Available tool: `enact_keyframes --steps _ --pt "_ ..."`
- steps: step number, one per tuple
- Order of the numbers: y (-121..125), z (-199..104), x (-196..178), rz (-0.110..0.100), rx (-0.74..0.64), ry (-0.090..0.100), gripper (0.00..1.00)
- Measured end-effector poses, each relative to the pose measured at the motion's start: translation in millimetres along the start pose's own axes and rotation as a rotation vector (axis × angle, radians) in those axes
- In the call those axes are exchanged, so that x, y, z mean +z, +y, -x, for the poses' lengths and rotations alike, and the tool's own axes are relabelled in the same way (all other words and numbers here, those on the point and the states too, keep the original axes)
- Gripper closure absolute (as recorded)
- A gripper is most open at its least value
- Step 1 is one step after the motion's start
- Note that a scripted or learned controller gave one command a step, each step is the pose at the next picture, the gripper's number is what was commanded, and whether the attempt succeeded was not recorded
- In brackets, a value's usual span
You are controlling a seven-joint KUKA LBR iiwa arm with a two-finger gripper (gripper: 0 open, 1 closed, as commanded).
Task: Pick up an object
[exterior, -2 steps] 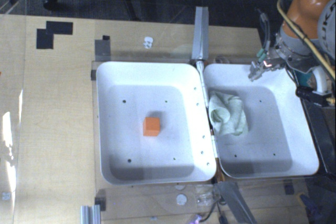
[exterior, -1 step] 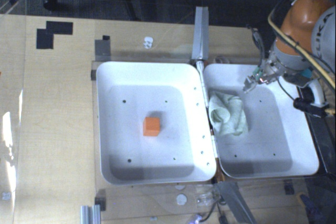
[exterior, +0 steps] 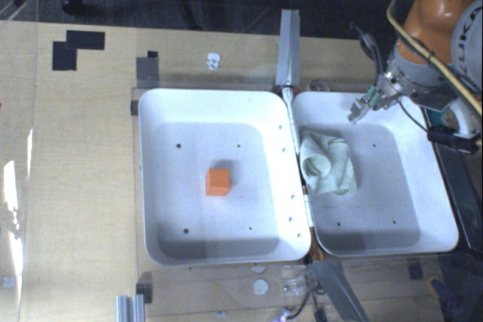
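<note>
Over the far edge of the right bin (exterior: 445,237): one gripper (exterior: 361,109), raised on the grey arm, nothing visibly between its tips; whether it stands apart or together cannot be told from this view. Right bin, left side, against the divider: one crumpled pale cloth (exterior: 328,166), soft, likely to bunch and slip. Left bin (exterior: 151,237), middle of the floor: one small orange cube (exterior: 218,182), lying alone, well apart from the gripper. Step in hand, as judged: choosing and approaching a target. Recommended handling: the cloth is nearer; descend straight over its highest fold, pinch a thick ridge rather than a flat edge, then lift slowly.
</note>
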State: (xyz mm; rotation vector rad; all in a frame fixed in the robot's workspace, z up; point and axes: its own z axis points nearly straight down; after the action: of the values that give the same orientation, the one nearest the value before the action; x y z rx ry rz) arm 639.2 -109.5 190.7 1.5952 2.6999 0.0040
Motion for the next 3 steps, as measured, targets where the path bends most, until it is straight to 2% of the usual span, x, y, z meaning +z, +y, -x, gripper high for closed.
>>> enact_keyframes --steps 1,2,3 --pt "31 8 0 0.0 -0.003 0.0 1.0" --pt "32 -7 -11 0.0 -0.086 0.0 1.0" --pt "34 -7 -23 0.005 -0.088 -0.003 1.0"
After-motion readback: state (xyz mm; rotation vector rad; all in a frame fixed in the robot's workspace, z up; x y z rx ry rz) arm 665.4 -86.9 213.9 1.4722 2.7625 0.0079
